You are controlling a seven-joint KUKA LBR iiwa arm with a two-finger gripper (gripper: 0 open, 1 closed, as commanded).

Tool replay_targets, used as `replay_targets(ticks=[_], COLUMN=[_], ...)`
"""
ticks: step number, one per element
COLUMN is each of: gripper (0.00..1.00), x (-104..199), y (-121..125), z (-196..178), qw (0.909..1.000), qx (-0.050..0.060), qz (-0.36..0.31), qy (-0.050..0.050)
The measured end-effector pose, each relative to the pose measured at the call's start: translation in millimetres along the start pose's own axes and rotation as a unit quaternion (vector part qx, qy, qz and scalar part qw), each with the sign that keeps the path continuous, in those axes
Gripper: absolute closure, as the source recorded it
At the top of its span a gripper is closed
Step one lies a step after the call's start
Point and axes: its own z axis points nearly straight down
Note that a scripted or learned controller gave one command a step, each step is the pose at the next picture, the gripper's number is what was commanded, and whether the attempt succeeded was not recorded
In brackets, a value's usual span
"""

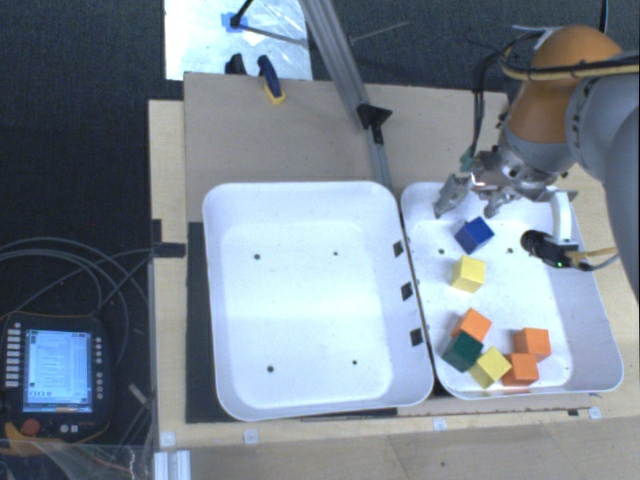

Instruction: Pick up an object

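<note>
My gripper (469, 204) hangs over the far end of the right bin (590, 313), fingers spread apart with nothing between them. A blue cube (475, 234) lies just below and to the right of the fingertips, apart from them. A yellow cube (467, 274) sits nearer the camera. At the bin's near end lie an orange cube (474, 324), a dark green cube (463, 351), another yellow cube (491, 366) and two orange cubes (527, 355) close together.
The left bin (300, 298) stands beside the right one, joined by black clips. A slanted metal pole (340, 58) crosses behind the bins. A teach pendant (50, 373) with cables lies at the far left, off the bench.
</note>
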Motion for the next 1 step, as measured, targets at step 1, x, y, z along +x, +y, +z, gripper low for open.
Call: replay_targets(ticks=[1], gripper=[0.00], x=[-2.2], y=[3.5], z=[44.2], qw=[1.0000], qx=[-0.007], qz=[0.000], qy=[-0.003])
